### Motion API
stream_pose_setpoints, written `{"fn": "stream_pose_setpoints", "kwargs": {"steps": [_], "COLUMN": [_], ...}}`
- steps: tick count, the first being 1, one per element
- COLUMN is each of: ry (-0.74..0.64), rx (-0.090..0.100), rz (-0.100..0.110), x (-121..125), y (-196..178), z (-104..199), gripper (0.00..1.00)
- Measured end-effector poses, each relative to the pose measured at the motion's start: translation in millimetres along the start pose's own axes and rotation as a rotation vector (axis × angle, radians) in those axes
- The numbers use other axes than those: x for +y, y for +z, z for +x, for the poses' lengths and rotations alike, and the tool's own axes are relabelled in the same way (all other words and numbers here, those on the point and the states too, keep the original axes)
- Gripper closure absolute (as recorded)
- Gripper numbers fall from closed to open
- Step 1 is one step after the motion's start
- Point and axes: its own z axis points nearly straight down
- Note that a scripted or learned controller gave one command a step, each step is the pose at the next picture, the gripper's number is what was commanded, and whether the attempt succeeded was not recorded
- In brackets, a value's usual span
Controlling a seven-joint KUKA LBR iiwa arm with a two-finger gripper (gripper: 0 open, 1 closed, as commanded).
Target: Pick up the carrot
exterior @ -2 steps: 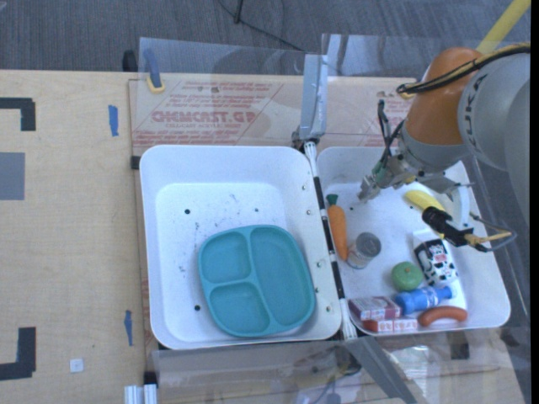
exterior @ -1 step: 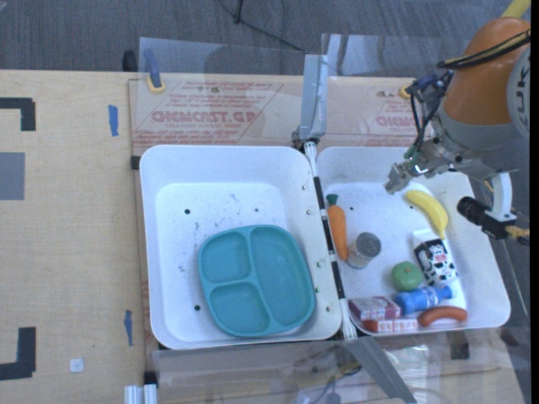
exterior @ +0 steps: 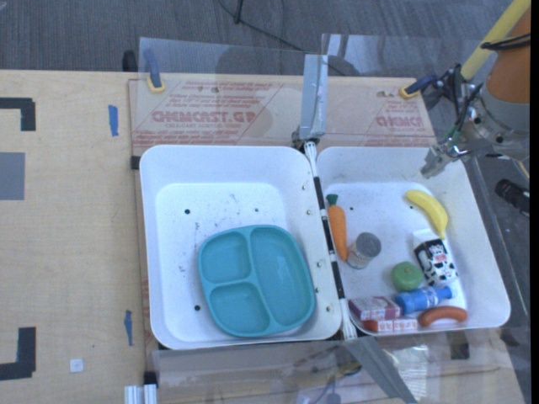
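From the fixed overhead camera, the carrot (exterior: 337, 229) lies lengthwise along the left wall of the right bin (exterior: 484, 225), green top pointing away, with a small grey can (exterior: 365, 249) just beside it. A banana (exterior: 428, 209), a green ball (exterior: 407, 275) and a cow-print carton (exterior: 434, 262) sit farther right; a teal divided plate (exterior: 253, 279) rests in the left bin (exterior: 168, 183). The gripper (exterior: 440, 156) hangs above the right bin's far corner, well apart from the carrot, holding nothing; its opening cannot be told. Risk ahead, likely: fingers jamming against the bin wall or nudging the can.
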Motion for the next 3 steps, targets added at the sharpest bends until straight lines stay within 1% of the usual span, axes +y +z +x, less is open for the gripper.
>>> {"fn": "stream_pose_setpoints", "kwargs": {"steps": [1, 2, 3], "ry": [0.076, -0.070, 0.183], "rx": [0.000, 0.003, 0.000], "rz": [0.001, 0.003, 0.001], "x": [1.7, -17.6, 16.2], "y": [-184.1, -67.2, -2.8], "z": [0.6, 51.0, 7.7], "gripper": [1.00, 1.00, 1.00]}}
